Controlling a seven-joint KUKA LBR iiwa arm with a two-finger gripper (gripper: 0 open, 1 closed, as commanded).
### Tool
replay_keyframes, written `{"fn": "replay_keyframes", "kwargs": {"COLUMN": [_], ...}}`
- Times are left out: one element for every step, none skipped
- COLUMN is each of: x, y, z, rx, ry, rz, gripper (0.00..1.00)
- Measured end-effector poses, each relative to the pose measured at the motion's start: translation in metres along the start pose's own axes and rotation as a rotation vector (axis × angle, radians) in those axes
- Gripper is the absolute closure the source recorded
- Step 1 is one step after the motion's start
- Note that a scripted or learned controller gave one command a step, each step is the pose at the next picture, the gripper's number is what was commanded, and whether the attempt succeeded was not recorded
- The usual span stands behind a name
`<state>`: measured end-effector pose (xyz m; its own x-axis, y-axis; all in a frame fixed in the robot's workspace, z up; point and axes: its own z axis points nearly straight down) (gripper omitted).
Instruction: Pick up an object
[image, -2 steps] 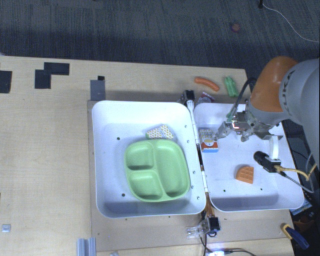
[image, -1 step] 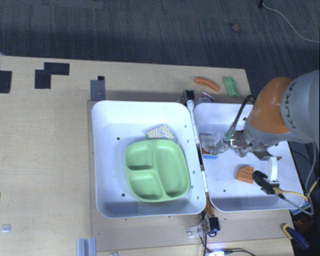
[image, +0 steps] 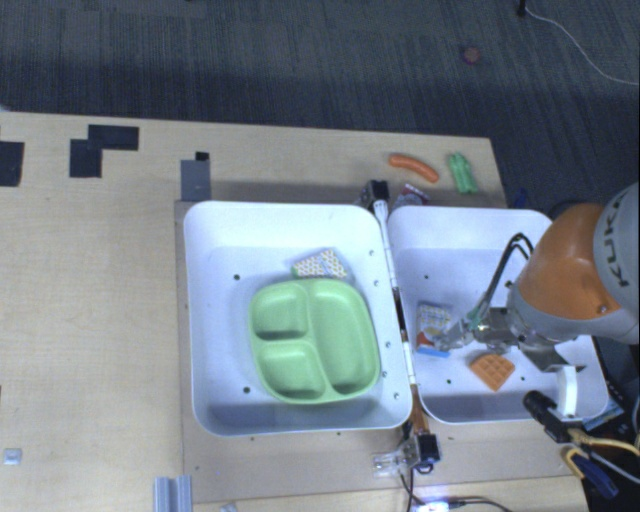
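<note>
pale wooden bench (image: 90, 330), dark floor across the top. two white bins mid-frame: left bin (image: 215, 300) with green divided tray (image: 313, 338) and patterned packet (image: 321, 264). right bin (image: 440, 250): gripper (image: 462, 333) beside small packet (image: 433, 328), print unreadable; waffle-like orange piece (image: 492, 370) lower right. claw opening impossible to tell. open floor toward upper edge.

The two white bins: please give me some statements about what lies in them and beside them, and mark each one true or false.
1. The green divided tray lies in the left bin. True.
2. The orange waffle-like piece lies in the left bin. False: it lies in the right bin.
3. The gripper is over the right bin. True.
4. The orange sausage-shaped toy lies inside a bin. False: it lies on the bench behind the bins.
</note>
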<state>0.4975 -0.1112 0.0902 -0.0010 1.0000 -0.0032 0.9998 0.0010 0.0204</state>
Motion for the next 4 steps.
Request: {"fn": "replay_keyframes", "kwargs": {"x": [0.002,-0.080,-0.046,0.044], "y": [0.002,0.004,0.082,0.022], "z": [-0.011,-0.047,-0.141,-0.155], "rx": [-0.003,0.017,0.013,0.017], "ry": [0.003,0.001,0.003,0.004], "rz": [-0.002,0.000,-0.005,-0.004], "gripper": [1.00,1.00,1.00,1.00]}}
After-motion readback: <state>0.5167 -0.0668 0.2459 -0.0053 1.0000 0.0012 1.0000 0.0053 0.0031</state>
